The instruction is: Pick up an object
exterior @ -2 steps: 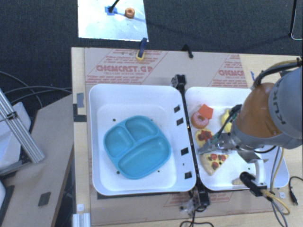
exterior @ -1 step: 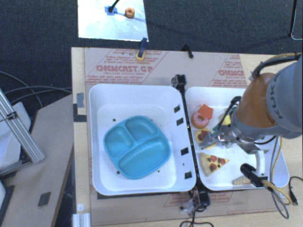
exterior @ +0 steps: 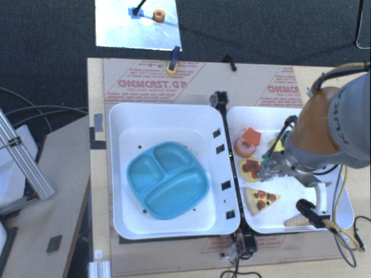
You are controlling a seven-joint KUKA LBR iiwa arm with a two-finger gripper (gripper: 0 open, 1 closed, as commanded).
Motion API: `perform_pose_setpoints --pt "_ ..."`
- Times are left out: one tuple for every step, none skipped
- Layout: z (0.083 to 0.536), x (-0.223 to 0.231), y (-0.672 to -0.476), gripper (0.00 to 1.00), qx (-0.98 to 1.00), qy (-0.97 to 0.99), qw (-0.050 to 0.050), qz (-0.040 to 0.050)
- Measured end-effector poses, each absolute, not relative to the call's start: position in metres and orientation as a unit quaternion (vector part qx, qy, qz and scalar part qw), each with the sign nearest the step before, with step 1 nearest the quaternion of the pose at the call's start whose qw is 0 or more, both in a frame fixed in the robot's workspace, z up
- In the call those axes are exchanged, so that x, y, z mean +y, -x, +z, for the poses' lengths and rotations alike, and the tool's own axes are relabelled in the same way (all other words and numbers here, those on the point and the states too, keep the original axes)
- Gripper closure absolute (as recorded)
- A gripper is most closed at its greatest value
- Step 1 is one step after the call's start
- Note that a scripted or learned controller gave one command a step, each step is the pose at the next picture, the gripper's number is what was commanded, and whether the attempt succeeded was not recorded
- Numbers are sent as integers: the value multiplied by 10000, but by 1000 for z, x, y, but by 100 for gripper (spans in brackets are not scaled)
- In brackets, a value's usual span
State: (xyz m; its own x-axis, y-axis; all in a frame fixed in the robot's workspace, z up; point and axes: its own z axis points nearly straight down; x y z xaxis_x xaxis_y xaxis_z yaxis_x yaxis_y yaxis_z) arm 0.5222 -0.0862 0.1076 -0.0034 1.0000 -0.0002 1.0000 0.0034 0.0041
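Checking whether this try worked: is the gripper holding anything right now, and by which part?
Cannot be told: the gripper is low over the pizza slice, and the grip itself is unclear.

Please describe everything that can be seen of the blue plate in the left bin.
The blue plate is a light blue divided tray with rounded corners, seemingly smooth plastic. Raised ridges split it into three compartments: two smaller ones toward the far side and one larger toward the near side. It lies flat, turned at a slant, on the floor of the left bin. Nothing sits in it.
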Motion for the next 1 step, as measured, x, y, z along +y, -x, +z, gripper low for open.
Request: perform_pose_setpoints --pt "107 -86 -522 0 7082 -7060 12 12"
